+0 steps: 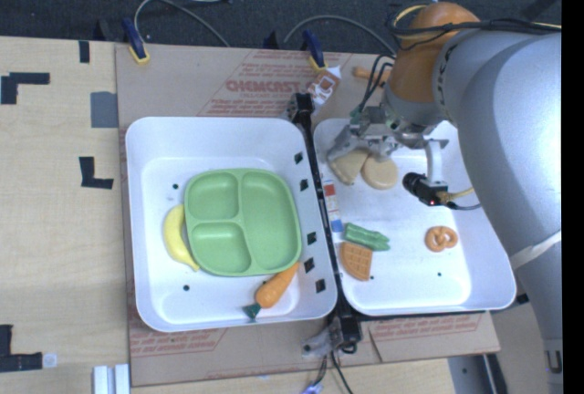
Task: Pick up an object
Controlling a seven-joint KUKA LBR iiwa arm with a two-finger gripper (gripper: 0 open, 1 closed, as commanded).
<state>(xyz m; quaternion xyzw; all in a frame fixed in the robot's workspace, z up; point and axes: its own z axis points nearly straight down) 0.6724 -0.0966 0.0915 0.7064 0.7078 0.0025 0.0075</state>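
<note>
1. The hand [372, 144] sits low over the far left part of the right bin [474, 292], directly above two tan cookie-like pieces [363, 170] that lie touching each other. Whether it is released or clenched cannot be told; the wrist and cabling cover it.
2. Risk: the two pieces touch, so a closing hand may push one against the other and grasp neither, or slide off their flat, low profile.
3. Risk: the pieces lie close to the bin's left wall [319, 173]; a descent offset to the left may strike that wall.
4. Orientation: each piece is roundish, with no clear pointing end. Taken together, the pair's long axis runs left to right.
5. Alternative targets lie nearer: a green bean pod [368, 237], an orange waffle piece [356, 261] and a small pretzel [441, 239].
</note>
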